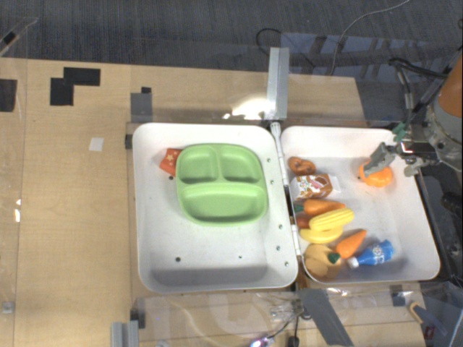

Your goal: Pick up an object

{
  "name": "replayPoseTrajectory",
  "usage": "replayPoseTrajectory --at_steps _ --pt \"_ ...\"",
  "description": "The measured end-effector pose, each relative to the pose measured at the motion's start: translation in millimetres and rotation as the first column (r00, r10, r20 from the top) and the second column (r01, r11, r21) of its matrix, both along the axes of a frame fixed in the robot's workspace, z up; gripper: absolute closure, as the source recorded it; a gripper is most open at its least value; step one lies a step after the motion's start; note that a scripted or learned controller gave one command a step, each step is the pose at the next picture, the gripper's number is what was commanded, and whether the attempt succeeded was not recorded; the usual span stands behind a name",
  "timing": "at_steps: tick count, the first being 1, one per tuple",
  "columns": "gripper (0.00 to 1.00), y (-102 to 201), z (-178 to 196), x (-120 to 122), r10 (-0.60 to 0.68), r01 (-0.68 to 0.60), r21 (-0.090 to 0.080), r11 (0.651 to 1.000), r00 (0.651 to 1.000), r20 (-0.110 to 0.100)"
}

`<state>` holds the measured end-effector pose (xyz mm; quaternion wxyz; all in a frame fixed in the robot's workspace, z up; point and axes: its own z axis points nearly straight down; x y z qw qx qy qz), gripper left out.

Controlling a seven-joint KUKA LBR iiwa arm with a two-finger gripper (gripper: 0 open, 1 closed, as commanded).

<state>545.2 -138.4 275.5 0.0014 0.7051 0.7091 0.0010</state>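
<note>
Camera view, near edge: the right bin [427, 259] is lying closest at the bottom right, and the toys are crowding its left wall, stacked in a column beside the divider.
Bottle: a blue bottle [373, 254] is lying on its side near the bin's front, just beside a carrot [350, 243] that is leaning across it.
Pear: a tan pear-like piece [320, 260] is sitting at the front left corner, touching the carrot's leafy end.
Corn: a yellow corn or banana shape [329, 221] is resting above the carrot, with another orange piece [318, 207] pressing against it; exactly what each one is, I cannot tell.
Packet: a small printed packet [312, 186] is lying flat above them, and a brown pretzel-like toy [301, 166] is sitting behind it.
Orange: a round orange toy [377, 176] is sitting alone toward the bin's back right, well apart from the pile, which is likely making it the easiest target.
Gripper: the gripper [379, 159] is reaching in from the right and hanging at the orange toy, one grey finger overlapping its top.
Jaws: whether they are wide or closed, I cannot tell; the toy is not visibly sitting between them.
Arm: the arm [445, 125] is stretching over the bin's right rim, its orange band showing at the frame edge.
Left bin: the left bin [155, 266] is holding a green tray [220, 183], which is covering most of a red item [169, 162] at its back left corner.
Stage, as a judgement: the pick appears to be at approach or closing, nothing lifted yet.
</note>
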Motion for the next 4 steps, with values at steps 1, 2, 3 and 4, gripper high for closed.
replayPoseTrajectory --at_steps 1,2,3,4 --pt "0.0 -55 -117 46 -0.113 0.113 0.0 0.994 0.994 -0.001" --pt "0.0 -56 -187 61 0.042 -0.042 -0.002 0.999 0.999 0.007" --pt "0.0 -46 -188 122 0.023 -0.023 -0.002 1.0 1.0 0.005" --pt "1.0 -44 -174 124 0.031 -0.03 -0.004 1.0 0.999 0.011"
